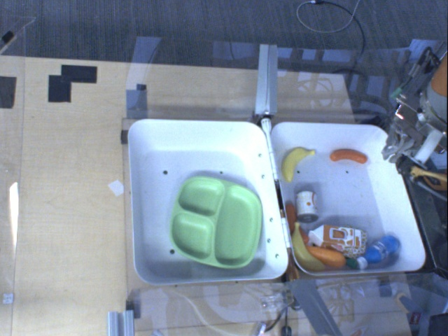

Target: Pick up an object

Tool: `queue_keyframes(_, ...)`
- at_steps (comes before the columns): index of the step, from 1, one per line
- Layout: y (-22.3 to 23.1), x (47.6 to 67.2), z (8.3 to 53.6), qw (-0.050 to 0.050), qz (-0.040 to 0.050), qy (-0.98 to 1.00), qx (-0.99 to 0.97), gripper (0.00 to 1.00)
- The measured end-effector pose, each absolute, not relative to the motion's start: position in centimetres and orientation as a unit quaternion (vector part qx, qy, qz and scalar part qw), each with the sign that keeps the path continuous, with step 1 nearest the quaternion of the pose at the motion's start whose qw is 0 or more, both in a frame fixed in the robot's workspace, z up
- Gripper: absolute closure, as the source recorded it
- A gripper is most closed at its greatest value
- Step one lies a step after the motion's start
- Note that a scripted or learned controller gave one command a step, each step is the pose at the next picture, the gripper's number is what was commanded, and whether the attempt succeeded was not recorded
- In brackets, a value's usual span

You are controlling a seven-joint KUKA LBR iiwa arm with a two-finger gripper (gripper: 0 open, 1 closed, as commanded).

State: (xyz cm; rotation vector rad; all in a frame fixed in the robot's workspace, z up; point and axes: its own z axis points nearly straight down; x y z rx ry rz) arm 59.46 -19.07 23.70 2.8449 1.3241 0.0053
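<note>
Here the pale wooden desk (63, 208) carries two shallow white bins side by side, with black patches (70, 82) marked on its far left part. The left bin (150, 187) holds a green divided plate (218, 221), lying flat and slightly turned, with three compartments facing up.

A metal rail (266, 82) runs back from the seam between the bins. In the right bin (378, 201) a small yellow banana (296, 161) lies near the back left corner, and an orange sausage-shaped piece (348, 157) lies to its right, near the back wall. Just in front of the banana stands a small white can (306, 204). Along the front wall a cluster sits close together: a second banana (301, 247) curving by the left wall, an orange carrot (326, 257) touching it, an orange and white carton (341, 238) lying over them, and a blue bottle (378, 252) with a green cap on its right.

The gripper (402, 149) hangs at the right bin's far right rim, above its wall and not down among the things. Whether it is open cannot be told, and nothing is seen in it. The sausage-shaped piece is the nearest thing, to its left and apart from it; the front cluster lies well away.
</note>
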Motion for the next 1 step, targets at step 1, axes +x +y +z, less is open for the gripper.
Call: queue_keyframes(1,-19.62,63.17,22.40,0.001,0.0016,0.332,0.943,1.00)
